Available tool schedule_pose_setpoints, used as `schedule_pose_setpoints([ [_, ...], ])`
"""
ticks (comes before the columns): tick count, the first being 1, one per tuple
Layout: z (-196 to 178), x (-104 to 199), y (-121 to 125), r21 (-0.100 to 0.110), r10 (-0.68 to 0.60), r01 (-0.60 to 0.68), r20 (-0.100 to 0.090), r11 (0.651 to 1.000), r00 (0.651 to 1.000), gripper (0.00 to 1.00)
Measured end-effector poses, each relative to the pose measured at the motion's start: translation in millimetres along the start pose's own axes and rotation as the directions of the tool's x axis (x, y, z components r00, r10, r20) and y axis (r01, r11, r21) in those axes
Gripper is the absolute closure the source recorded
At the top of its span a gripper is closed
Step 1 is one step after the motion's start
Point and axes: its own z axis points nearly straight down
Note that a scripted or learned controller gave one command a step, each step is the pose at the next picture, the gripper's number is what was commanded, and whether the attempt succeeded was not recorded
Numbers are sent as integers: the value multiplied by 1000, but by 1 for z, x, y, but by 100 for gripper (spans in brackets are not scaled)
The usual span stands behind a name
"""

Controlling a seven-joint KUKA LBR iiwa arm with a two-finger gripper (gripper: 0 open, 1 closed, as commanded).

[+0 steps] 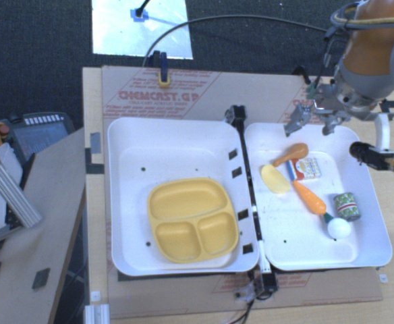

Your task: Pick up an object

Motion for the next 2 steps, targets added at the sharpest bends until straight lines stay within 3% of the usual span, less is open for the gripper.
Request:
schedule_pose_setpoints([
  [1,-7,0,2,-12,-2,2,1,1000,1000,0],
  [2,46,9,8,-9,-4,4,1,1000,1000,0],
])
